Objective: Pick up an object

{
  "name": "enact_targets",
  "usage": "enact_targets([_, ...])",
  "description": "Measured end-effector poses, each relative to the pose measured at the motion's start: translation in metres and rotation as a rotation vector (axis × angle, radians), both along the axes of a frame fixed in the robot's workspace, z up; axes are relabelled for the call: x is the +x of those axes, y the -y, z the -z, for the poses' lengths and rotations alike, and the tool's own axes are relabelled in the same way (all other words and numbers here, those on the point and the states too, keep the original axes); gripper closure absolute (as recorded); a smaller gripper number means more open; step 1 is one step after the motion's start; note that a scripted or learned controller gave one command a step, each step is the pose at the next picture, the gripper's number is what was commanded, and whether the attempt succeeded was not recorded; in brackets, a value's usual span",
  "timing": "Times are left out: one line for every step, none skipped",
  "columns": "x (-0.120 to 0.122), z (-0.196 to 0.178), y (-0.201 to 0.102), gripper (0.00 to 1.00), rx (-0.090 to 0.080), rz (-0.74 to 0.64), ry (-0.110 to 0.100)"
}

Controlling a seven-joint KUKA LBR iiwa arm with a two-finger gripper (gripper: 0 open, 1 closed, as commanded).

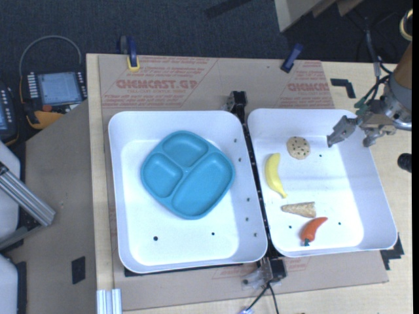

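Note:
The right bin holds a round cookie, a yellow banana, a tan wedge of bread and a red chili pepper. My gripper hangs over the bin's upper right corner, to the right of the cookie. Its two fingers are spread apart, open, with nothing between them. The nearer finger points down and left toward the cookie.
The left bin holds a blue three-compartment plate. A black clamp sits between the bins at the back. Cardboard surrounds both bins, and a small screen sits off the bench at the left.

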State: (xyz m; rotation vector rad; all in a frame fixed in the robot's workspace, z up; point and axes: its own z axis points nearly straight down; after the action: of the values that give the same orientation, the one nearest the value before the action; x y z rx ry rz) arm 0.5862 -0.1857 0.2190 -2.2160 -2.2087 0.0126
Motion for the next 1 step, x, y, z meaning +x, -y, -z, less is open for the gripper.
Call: enact_targets([0.0030, -0.0079, -0.0006, 0.00, -0.003, -0.004, 0.014])
